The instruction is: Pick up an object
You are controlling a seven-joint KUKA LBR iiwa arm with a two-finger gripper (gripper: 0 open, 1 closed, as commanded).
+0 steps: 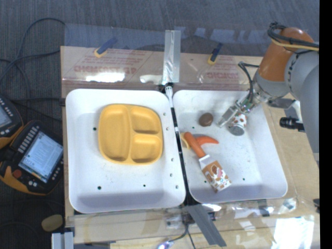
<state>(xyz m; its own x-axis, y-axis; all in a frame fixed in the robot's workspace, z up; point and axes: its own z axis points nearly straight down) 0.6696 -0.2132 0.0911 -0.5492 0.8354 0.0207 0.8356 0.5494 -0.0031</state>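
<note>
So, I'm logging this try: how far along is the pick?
Done: the gripper is down in the right bin, at the small patterned cup. In hand: closing on that cup; a firm hold isn't visible. Left: lifting it. The brown ball, orange carrot and patterned carton lie untouched.

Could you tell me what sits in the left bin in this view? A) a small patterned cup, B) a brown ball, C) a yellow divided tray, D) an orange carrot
C: the yellow divided tray lies alone in the left bin, while the carrot, the brown ball and the patterned cup are all in the right bin.
</note>
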